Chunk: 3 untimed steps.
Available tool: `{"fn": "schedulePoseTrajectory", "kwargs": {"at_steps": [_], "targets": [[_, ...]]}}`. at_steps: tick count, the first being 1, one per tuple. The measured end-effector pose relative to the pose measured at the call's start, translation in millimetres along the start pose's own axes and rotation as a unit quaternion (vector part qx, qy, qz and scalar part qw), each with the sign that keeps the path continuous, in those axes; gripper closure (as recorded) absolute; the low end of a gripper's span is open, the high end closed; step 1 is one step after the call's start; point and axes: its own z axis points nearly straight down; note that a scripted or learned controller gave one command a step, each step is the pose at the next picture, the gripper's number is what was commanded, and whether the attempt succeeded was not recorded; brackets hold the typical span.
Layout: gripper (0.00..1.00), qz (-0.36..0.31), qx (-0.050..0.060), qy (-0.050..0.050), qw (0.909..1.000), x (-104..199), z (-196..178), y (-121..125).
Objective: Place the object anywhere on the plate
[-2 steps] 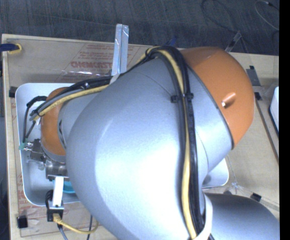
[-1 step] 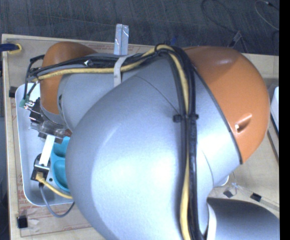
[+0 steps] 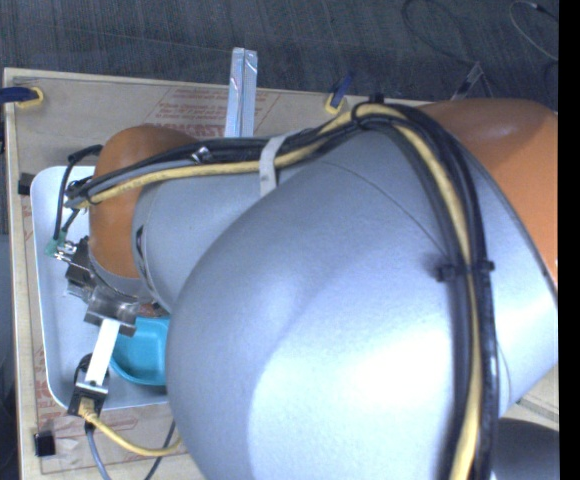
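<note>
Over the left bin (image 3: 42, 268), toward its near end, my pincer (image 3: 98, 298) sits low and just left of the blue plate (image 3: 142, 356). I cannot tell whether it touches the plate.

1. Pincer state: cannot tell. My own arm (image 3: 350, 298) covers most of the bin and of the desk (image 3: 170, 103).
2. Object: its place cannot be told, and no grasp can be confirmed. It may be hidden beneath my arm.
3. Step in hand, by judgement: the approach to the plate, at or close to release.
4. Next move, by judgement: if I carry the object, centre over the plate, lower, release and rise straight up. If not, withdraw to clear the view and locate the object.
5. Heading and long axis of the object: cannot tell. The visible part of the plate has a curved rim.
</note>
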Motion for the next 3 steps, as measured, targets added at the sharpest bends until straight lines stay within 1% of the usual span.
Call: {"fn": "schedulePoseTrajectory", "kwargs": {"at_steps": [1, 2, 3], "targets": [[1.00, -0.099, 0.001, -0.001, 0.9951, 0, -5, 0], [1.00, 0.012, -0.001, 0.001, 0.9999, 14, -135, 28], [1.00, -0.002, 0.000, -0.001, 1.0000, 0, -14, 0]]}}
